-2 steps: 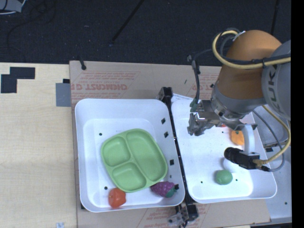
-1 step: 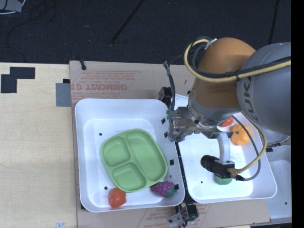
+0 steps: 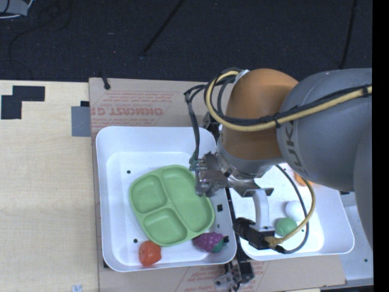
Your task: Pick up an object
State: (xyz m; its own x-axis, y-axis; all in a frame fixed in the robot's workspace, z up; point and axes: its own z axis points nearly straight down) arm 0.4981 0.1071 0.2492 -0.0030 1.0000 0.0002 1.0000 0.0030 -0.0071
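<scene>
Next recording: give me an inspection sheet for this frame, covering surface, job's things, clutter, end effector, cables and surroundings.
Surface: wooden bench with a cardboard sheet under two white bins, left bin and right bin.
Job's things: green divided plate, red-orange toy fruit and purple grapes in the left bin; green ball and a white object in the right bin.
Clutter: nothing seen.
End effector: at the plate's right edge, under the arm's orange band; finger state cannot be told.
Cables: yellow and black cables loop around the wrist, and more hang over the right bin.
Surroundings: dark floor with cables behind the bench.
</scene>
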